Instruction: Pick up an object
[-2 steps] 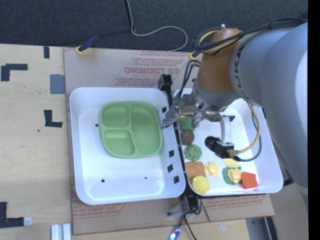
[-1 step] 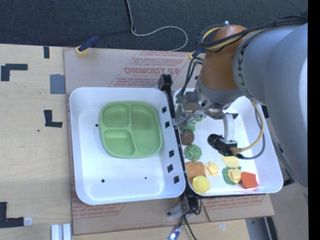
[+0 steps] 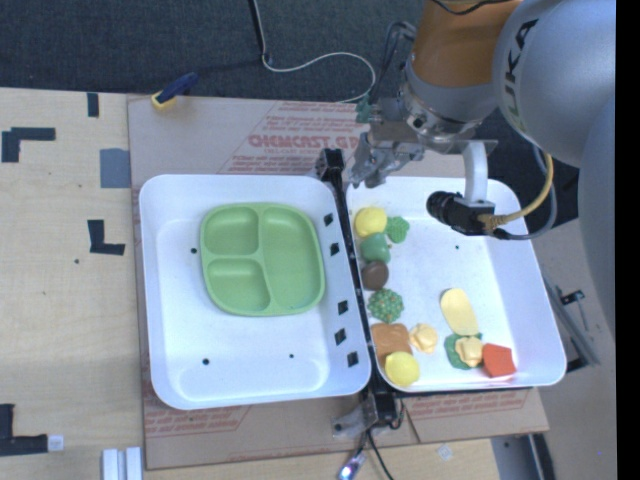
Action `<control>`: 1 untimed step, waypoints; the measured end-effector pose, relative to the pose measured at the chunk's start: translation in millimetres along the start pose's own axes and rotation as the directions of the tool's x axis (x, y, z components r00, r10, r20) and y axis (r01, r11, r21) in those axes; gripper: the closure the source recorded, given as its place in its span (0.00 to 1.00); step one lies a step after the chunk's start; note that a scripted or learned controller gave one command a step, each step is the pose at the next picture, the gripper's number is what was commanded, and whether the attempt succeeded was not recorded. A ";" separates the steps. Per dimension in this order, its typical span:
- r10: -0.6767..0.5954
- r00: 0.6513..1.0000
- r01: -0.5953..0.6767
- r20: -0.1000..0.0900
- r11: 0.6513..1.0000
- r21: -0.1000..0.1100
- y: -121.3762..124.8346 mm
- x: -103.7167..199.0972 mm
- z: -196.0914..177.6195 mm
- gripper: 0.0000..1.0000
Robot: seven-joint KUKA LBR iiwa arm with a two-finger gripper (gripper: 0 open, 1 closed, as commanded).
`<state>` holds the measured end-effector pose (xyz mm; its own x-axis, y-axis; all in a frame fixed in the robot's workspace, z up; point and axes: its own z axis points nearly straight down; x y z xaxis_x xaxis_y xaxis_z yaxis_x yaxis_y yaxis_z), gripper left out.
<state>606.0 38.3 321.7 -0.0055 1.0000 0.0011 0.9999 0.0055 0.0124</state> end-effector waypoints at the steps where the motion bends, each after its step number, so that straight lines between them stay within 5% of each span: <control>1: 0.005 1.000 -0.005 0.002 1.000 0.020 -41.6 -4.0 52.7 1.00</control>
<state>565.1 34.2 268.4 -0.0005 1.0000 -0.0008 1.0000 0.0005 -0.0081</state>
